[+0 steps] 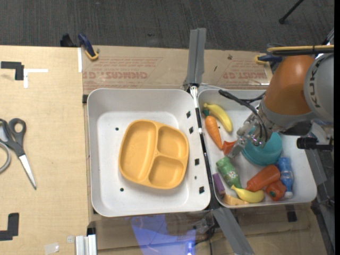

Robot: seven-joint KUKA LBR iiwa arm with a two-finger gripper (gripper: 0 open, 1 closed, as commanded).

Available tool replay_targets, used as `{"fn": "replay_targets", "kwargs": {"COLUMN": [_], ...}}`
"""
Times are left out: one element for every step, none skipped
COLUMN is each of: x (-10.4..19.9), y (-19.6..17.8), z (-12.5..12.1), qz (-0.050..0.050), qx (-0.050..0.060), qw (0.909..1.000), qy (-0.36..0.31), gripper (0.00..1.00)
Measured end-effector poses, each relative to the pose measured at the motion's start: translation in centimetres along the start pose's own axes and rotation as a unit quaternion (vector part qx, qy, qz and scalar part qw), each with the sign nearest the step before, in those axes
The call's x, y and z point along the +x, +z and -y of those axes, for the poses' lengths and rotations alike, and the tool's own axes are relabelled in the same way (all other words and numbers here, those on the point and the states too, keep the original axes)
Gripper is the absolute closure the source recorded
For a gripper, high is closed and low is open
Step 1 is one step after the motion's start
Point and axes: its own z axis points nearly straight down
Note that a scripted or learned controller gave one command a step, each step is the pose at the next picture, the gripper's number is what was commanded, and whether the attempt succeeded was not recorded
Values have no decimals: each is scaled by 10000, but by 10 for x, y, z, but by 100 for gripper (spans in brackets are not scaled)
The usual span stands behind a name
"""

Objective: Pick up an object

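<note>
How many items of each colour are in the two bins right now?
Yellow: 3, the divided plate, one banana, another banana
Orange: 1, carrot
Red/orange: 1, pepper
Green: 1, can
Teal: 1, bowl
Blue: 1, bottle
Total: 8 clearly identifiable

Bright, even overhead light, soft shadows, reasonably sharp throughout.

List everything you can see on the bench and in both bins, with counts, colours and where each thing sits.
divided plate: 1, yellow-orange, left bin
bananas: 2, yellow, right bin, one at the far side, one at the near edge
carrot: 1, orange, right bin beside the far banana
teal bowl: 1, right bin centre
green can: 1, right bin
red peppers: 2, right bin near side
blue bottle: 1, right bin
scissors: 1, grey, bench left
arm: 1, grey and orange
tool: 1, over the right bin
</note>
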Motion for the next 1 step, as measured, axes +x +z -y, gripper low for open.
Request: {"fn": "replay_targets", "kwargs": {"x": [47], "y": [1], "z": [69], "qz": [-21], "qx": [9], "qw": [9964], "qy": [848], "gripper": [0]}}
